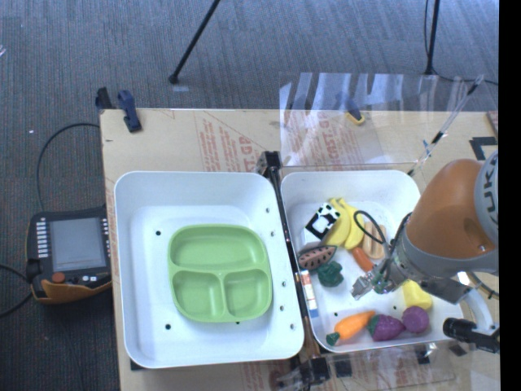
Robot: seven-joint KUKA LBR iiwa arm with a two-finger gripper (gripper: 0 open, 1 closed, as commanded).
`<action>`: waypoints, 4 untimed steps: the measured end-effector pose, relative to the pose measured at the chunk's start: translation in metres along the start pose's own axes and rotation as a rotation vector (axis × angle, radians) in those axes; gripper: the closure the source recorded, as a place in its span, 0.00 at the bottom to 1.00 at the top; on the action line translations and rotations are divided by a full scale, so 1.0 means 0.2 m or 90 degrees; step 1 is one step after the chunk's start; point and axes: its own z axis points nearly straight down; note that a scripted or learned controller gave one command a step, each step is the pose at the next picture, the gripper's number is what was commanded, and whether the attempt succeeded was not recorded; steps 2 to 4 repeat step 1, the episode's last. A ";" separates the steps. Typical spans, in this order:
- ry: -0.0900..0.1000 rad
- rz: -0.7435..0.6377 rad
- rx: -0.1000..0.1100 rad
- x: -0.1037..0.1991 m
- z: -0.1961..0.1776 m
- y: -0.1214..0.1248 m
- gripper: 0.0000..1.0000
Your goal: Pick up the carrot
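Looming big at the right of the camera view, the grey arm (456, 218) with its orange band is reaching in over the right bin (391, 182). Its gripper (368, 283) is hanging low above the middle of that bin, just over the bin floor. I cannot tell if the hand is open or closed, because it is too small and dark to make out. Nothing can be seen in it.

Down near the front edge of the right bin, the carrot (355, 325) is lying on its side, with its green top pointing left. It is just below the gripper and apart from it. Two purple toy foods (400, 324) are sitting right beside the carrot, on its right. A yellow toy (417, 295) is resting just above them, partly under the arm.

Farther back in the same bin, a banana (345, 222) is lying next to a black and white block (325, 219). A brown toy (317, 256) and a dark green toy (330, 274) are sitting near the bin's left wall.

Over in the left bin (138, 218), a green tray (218, 270) with three sections is lying flat.

On the floor at the far left, a control pad (72, 251) is sitting beside the bench (195, 141).
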 end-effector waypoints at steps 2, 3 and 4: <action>0.000 0.000 0.001 0.00 0.00 0.00 0.00; 0.000 0.000 0.001 0.00 0.00 0.00 0.00; 0.000 0.000 0.001 0.00 0.00 0.00 0.00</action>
